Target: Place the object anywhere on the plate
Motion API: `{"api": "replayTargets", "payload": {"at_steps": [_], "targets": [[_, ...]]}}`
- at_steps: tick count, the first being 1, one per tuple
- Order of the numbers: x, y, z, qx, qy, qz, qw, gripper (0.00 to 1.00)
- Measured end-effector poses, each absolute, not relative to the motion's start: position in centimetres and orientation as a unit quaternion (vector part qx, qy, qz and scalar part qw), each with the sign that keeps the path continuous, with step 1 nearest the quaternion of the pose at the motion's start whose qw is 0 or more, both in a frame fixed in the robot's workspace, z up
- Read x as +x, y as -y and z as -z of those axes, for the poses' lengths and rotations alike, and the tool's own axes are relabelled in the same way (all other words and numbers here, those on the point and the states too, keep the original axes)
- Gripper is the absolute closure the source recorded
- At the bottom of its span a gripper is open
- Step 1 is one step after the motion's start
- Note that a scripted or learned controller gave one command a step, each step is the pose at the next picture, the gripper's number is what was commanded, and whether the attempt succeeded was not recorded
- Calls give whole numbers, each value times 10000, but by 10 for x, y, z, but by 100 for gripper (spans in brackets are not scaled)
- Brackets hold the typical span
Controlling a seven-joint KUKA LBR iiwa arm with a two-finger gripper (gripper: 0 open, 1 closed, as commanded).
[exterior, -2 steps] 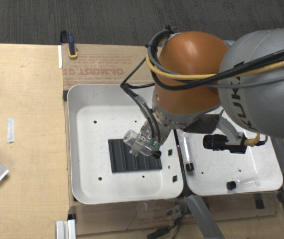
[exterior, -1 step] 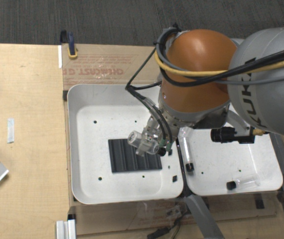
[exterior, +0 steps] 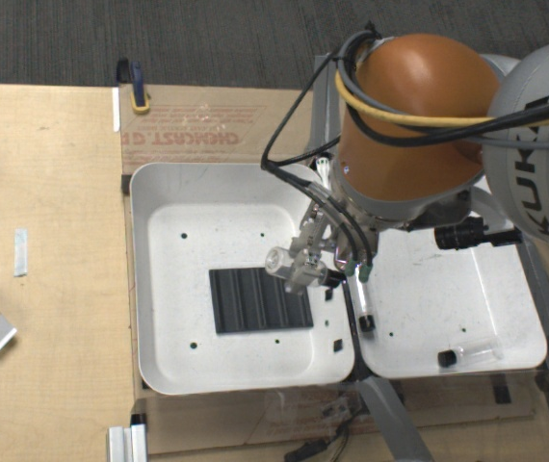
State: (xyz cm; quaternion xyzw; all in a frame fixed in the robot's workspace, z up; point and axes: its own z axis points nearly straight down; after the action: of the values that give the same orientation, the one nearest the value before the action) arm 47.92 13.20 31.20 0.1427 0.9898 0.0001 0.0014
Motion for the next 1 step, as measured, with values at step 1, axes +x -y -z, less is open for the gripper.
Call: {"api": "replayTargets", "payload": {"at_steps": [1], "targets": [[478,-80,-280,991,-9951,1,0,100]]}}
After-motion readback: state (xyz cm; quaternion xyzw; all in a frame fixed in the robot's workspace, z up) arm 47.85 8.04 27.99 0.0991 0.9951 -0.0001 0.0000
